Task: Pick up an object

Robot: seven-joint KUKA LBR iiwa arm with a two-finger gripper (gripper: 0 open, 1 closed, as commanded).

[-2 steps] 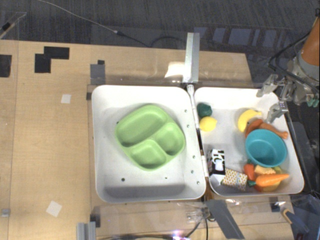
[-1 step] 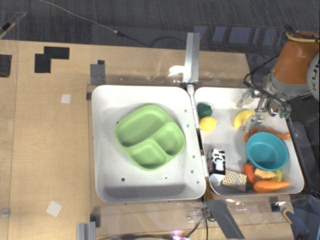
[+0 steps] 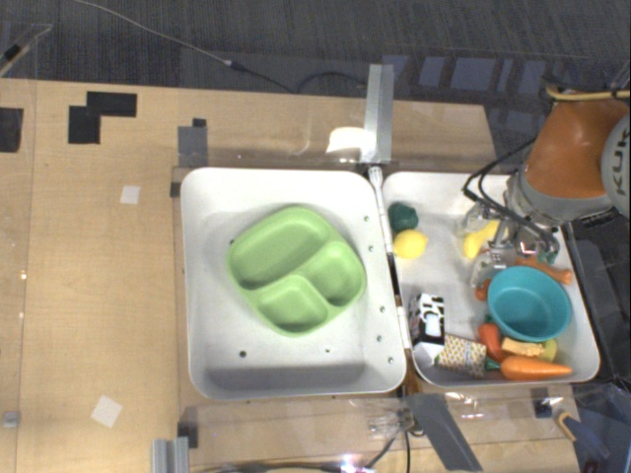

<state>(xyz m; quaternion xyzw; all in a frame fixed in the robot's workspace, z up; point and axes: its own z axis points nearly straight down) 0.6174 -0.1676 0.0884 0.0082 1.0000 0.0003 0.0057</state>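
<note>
crowded right white bin (image 3: 590, 363): my pincer (image 3: 505, 244), state unclear, between yellow piece (image 3: 477, 241) and teal bowl (image 3: 529, 303); left bin (image 3: 212, 363) holds green divided plate (image 3: 296, 268).

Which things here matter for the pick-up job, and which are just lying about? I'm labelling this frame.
Part of the job:
- gripper, low in the right bin
- yellow piece beside it
- teal bowl just below it

Lying about:
- green divided plate in the left bin
- yellow ball
- dark green ball
- carrot
</note>
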